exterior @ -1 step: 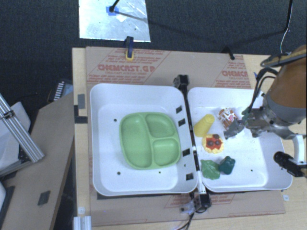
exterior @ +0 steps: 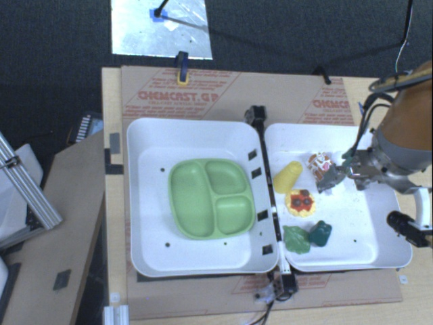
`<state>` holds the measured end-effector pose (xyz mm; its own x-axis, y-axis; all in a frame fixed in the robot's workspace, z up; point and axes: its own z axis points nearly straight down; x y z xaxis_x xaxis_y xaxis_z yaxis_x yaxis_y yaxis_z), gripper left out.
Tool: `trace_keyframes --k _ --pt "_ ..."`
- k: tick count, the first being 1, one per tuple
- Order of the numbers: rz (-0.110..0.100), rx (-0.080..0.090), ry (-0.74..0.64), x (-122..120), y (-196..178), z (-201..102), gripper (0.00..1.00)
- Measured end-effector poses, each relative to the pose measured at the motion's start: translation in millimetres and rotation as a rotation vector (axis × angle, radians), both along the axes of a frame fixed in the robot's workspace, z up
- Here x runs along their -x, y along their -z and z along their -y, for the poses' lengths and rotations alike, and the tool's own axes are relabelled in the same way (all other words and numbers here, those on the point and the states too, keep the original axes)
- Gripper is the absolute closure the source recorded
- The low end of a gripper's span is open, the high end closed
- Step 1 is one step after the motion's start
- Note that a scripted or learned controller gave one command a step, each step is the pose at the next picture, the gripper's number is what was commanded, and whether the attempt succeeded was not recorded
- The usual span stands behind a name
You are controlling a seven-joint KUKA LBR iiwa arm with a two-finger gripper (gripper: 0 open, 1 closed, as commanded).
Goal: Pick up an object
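Observation:
The right bin (exterior: 358, 242) holds several small toys. A yellow banana-like piece (exterior: 287, 176) lies near its left wall. A white and red toy (exterior: 318, 161) sits to the right of it. Below these are a round red and yellow piece (exterior: 302, 202), a light green leafy piece (exterior: 295, 239) and a dark green piece (exterior: 321, 233). My gripper (exterior: 329, 180) reaches in from the right, low over the bin, just right of and below the white and red toy and above the round piece. Nothing shows in its grasp.
The left bin (exterior: 149, 147) holds a green divided plate (exterior: 210, 198). A black divider with clips (exterior: 265, 181) runs between the bins. The arm's orange band (exterior: 409, 117) and grey wrist (exterior: 399, 158) hang over the right bin's right side.

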<state>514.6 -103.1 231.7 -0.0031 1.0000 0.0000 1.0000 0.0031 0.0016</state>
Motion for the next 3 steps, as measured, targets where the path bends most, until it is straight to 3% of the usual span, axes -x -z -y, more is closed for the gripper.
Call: trace_keyframes --k 3 --pt "-0.005 -0.001 0.003 15.3 145.6 1.5 0.00"
